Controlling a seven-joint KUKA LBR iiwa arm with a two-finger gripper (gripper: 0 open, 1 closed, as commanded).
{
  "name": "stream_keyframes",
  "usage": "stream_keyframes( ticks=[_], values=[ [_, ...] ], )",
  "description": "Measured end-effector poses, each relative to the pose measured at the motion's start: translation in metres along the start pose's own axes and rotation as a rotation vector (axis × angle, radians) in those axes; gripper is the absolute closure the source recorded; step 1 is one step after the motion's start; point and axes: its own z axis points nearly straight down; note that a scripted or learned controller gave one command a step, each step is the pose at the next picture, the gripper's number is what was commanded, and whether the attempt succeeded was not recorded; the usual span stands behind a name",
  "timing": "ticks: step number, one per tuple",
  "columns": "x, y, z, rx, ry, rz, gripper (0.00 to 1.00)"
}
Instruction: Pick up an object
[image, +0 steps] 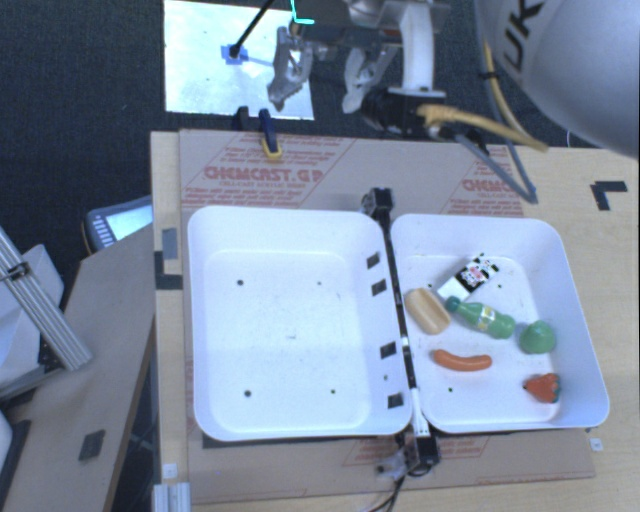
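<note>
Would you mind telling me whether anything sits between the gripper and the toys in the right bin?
Nothing visible does. The gripper hangs open beyond the bins' far edge, and the bun, bottle, sausage, green ball and strawberry lie uncovered in the right bin.

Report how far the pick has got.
Done: nothing yet. The gripper hangs open above the bench's far edge, with nothing between its fingers. Left: the whole pick; the bread roll, green bottle, sausage and others lie in the right bin.
</note>
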Motion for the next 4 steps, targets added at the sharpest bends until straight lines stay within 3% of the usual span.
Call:
stream_keyframes(
  ticks=[1, 2, 3, 4],
  values=[
    [0.000, 0.000, -0.011, -0.002, 0.001, -0.003, 1.00],
    [-0.001, -0.007, 0.192, 0.018, -0.007, 0.006, 1.00],
    [-0.001, 0.033, 0.046, -0.015, 0.004, 0.003, 1.00],
    [-0.001, -0.007, 0.239, 0.019, -0.007, 0.006, 1.00]
  ],
)
